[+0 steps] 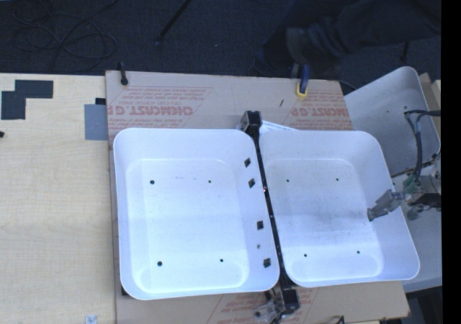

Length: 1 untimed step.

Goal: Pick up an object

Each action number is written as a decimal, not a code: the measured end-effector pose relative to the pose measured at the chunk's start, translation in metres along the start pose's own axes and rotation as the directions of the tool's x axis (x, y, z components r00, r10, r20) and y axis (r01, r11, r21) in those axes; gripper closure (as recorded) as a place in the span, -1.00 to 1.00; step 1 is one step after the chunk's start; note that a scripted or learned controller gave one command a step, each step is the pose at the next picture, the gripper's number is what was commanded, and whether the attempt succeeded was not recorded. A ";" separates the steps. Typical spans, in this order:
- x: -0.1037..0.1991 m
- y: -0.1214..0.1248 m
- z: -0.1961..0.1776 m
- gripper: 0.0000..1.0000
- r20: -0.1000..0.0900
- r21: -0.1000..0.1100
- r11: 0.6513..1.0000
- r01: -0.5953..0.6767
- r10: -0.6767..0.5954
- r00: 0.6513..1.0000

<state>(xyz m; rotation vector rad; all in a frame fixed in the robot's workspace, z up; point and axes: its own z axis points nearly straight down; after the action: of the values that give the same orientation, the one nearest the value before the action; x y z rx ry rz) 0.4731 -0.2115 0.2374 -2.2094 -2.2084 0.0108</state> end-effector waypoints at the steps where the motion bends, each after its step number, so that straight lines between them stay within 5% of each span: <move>1: 0.041 0.038 0.147 -1.00 0.000 -0.003 1.000 0.005 -0.005 1.000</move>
<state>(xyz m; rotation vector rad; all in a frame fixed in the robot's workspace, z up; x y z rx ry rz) 0.5090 -0.1697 0.0897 -2.2059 -2.2150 0.0080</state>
